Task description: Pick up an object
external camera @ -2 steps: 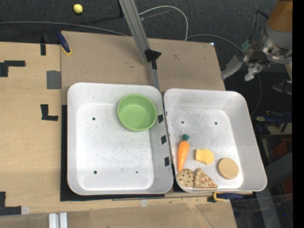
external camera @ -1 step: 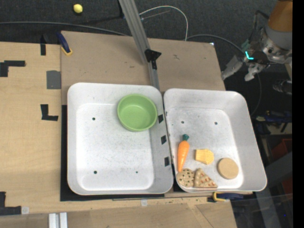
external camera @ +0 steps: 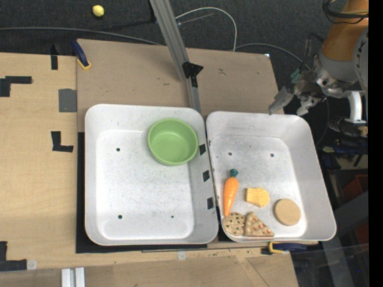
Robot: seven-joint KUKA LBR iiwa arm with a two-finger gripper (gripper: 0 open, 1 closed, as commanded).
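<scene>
Camera view, looking down at a slant. Two shallow white bins sit side by side on the bench (external camera: 137,76), their inner rims touching along the middle.

Left bin (external camera: 102,178): a green bowl (external camera: 173,141) stands upright at the far right part of its floor, near the shared rim.

Right bin (external camera: 299,154): all items cluster in the near part.
- Orange carrot (external camera: 230,195) with a dark green top, lying lengthwise, top pointing away from the near rim, close to the bin's left wall.
- Yellow cheese-like wedge (external camera: 257,197) just right of the carrot, apart from it.
- Round tan disc (external camera: 287,211), right of the wedge and nearer the front rim.
- Chocolate-chip cookie (external camera: 234,224) at the near left corner, below the carrot's tip.
- Pizza slice (external camera: 258,226) touching or just beside the cookie on its right.

Arm enters at upper right, grey with an orange section high at the frame's edge. Its jaws (external camera: 292,100) hover over the far right corner of the right bin, at about the rim, well apart from the cluster of items. Two finger tips appear spread with a gap between them, nothing in the gap: released, grasping nothing.

Beyond the bench, a small yellow ball (external camera: 98,10) lies on dark floor at upper left. A grey metal post (external camera: 170,26) slants down to the far end of the shared rim.
</scene>
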